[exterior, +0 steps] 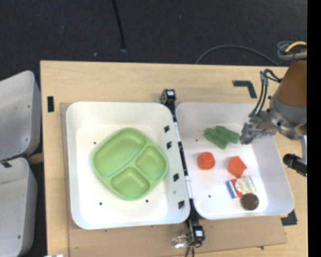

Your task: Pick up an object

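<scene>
Left bin [75,143]: well to the left of the jaws; carries a green divided plate [129,163] lying flat.
Bin divider: the two rims meet between the plate and the jaws, with black clips along the seam.
Right bin [273,197]: the jaws work inside it, near its far right side.
Green vegetable [221,136]: lies flat just left of the jaws, its right end at or touching the tips; contact cannot be confirmed.
Red round piece [205,160]: left of and nearer the camera than the jaws, apart from them.
Orange block [237,166]: just nearer the camera than the jaws.
Small printed packet [241,186]: further toward the near rim, beside a brown round piece [250,201].
Jaws [248,134]: low over the bin floor; whether they are released or clenched cannot be told, and nothing is seen between them.
Step in hand: approach to the green vegetable, judged the likely target.
Next move: centre over the vegetable's right end, straddle it, close, then lift straight up clear of the table.
</scene>
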You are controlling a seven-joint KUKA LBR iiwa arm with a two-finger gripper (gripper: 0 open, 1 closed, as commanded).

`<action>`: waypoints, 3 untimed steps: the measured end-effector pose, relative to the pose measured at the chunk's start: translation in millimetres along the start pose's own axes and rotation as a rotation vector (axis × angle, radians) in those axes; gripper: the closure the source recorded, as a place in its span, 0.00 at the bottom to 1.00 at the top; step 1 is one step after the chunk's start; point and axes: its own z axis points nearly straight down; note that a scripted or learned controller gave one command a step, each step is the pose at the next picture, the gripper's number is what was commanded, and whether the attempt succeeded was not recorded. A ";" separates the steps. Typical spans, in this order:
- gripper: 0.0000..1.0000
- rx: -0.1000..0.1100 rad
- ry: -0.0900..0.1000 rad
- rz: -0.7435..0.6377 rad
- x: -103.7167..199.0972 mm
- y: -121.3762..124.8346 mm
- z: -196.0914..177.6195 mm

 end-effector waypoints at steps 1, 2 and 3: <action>1.00 0.000 0.000 0.001 -8.1 0.0 -45.9; 1.00 -0.004 -0.001 -0.001 -8.2 1.1 -111.4; 1.00 0.004 0.002 -0.003 39.3 6.8 -98.4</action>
